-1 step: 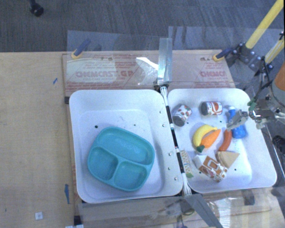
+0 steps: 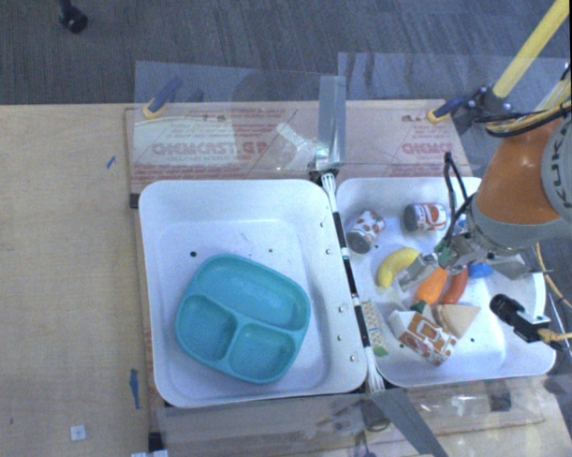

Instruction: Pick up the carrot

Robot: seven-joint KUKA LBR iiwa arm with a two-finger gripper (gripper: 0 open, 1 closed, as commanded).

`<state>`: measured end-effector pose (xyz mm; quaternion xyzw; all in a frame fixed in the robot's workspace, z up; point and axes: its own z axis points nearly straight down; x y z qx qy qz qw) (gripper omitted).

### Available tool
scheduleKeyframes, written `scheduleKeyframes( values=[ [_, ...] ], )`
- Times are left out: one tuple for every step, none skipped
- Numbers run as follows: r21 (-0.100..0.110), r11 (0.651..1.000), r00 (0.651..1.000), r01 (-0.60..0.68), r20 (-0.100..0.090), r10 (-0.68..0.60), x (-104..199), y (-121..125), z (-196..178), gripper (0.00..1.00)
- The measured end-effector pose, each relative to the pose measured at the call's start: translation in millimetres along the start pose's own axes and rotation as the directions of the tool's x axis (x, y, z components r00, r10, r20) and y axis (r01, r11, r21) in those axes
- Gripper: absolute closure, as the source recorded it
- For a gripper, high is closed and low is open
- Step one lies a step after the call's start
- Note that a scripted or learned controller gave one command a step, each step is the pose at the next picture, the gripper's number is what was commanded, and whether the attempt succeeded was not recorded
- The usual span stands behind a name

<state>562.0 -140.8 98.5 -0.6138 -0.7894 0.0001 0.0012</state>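
Carrot-wise, we're looking at an orange tapered toy carrot (image 2: 432,285) lying in the right white bin (image 2: 525,355), roughly mid-bin, with a reddish-orange piece (image 2: 456,284) sitting just beside it on the right. Our grey arm with the orange band (image 2: 523,182) is reaching in from the right, and the gripper (image 2: 453,252) is hanging right over the carrot's upper end; honestly we can't tell whether the jaws are apart or together, since that spot is too cluttered. We're also seeing a yellow plastic banana (image 2: 396,265) lying just left of the carrot, a small brown-and-white mug (image 2: 365,229) and a little can with a red label (image 2: 424,216) sitting toward the back, and an orange-and-white carton (image 2: 423,334) lying near the front beside a pale beige wedge (image 2: 458,317). Over in the left white bin (image 2: 164,218) a teal divided plate (image 2: 242,316) is sitting flat by itself.
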Motion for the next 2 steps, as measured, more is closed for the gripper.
scheduleKeyframes(
  values=[
    [-0.003,1.000,1.000,-0.003,0.002,0.003,-1.6,0.1,-10.2,1.00],
    [-0.003,0.996,0.996,-0.085,0.003,0.085,50.2,80.5,-86.9,1.00]
  ],
)
